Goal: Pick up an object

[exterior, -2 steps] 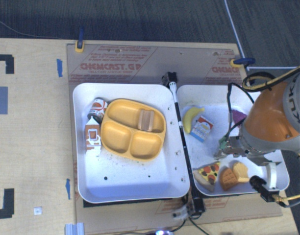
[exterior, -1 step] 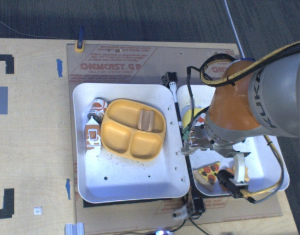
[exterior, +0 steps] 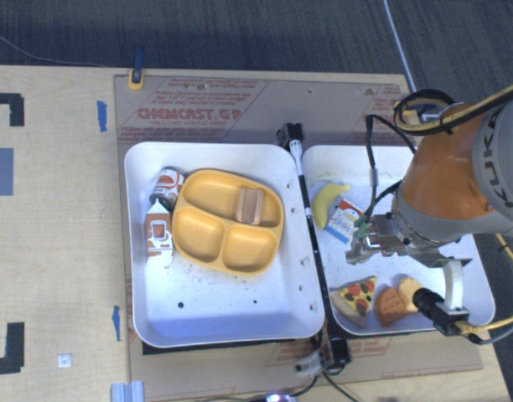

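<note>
now you're watching gripper (exterior: 363, 243) hovering in right bin (exterior: 483, 308), above pizza (exterior: 355, 296), beside banana (exterior: 328, 201); finger state: can't tell. approach step; next needing descent onto one object.

Arm (exterior: 445, 182) reaching in, wrist lowered

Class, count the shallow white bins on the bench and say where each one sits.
2. The left shallow white bin holds a yellow divided plastic plate; the right shallow white bin lies beside it, under the arm. The arm covers part of the right bin.
</note>
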Controlling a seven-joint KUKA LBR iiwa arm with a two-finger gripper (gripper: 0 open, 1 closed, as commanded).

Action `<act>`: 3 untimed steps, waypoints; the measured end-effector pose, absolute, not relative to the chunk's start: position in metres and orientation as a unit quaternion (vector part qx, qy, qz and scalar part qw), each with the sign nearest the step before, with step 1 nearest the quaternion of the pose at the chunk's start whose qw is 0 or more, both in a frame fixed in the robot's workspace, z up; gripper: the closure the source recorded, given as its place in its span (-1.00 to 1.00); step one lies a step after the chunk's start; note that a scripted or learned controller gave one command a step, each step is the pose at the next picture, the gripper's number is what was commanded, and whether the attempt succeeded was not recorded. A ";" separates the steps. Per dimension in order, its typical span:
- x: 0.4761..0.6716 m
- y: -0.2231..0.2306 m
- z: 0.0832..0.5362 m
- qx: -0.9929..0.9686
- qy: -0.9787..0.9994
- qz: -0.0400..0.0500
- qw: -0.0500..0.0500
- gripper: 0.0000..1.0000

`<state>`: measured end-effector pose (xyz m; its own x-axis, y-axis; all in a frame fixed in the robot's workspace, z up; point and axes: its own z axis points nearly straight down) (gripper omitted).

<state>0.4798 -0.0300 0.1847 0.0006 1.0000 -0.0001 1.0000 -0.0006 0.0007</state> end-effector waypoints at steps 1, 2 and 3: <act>0.480 -0.030 0.185 0.707 0.707 0.000 0.000 -1.00; 0.479 -0.097 0.100 0.708 0.706 -0.001 -0.001 -1.00; 0.480 -0.093 0.090 0.709 0.706 0.001 0.000 -1.00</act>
